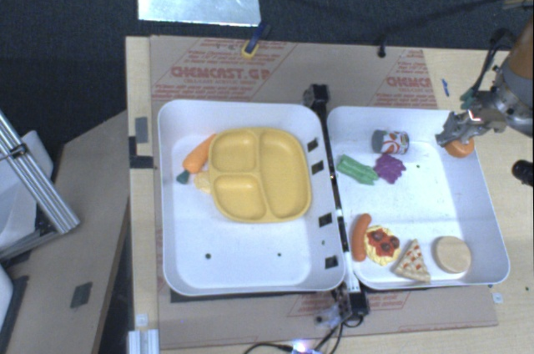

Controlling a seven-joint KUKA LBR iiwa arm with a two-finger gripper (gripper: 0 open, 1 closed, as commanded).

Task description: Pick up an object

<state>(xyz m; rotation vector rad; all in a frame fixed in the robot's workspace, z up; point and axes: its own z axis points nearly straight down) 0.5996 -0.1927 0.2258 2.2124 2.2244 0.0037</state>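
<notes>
Pizza slice [411, 262] frontmost; orange object [460, 148] directly under claw [456, 131].

Glossy white plastic bins [250, 277] (smooth-walled) hold a matt yellow plastic tray [254, 174].

Surface [100, 177]: pale wood-coloured top, seen at a slant. A brown cardboard sheet [225, 64] with red print lies flat on it, covering most of the middle. Two shallow white bins sit side by side on the cardboard, touching along a black-clipped seam: left bin [179, 260], right bin [492, 219]. A small yellow-and-blue item [253, 45] lies on the cardboard's far edge, just behind the left bin. A small grey square [81, 294] lies on the bare surface near the left corner, well apart from the bins.
</notes>
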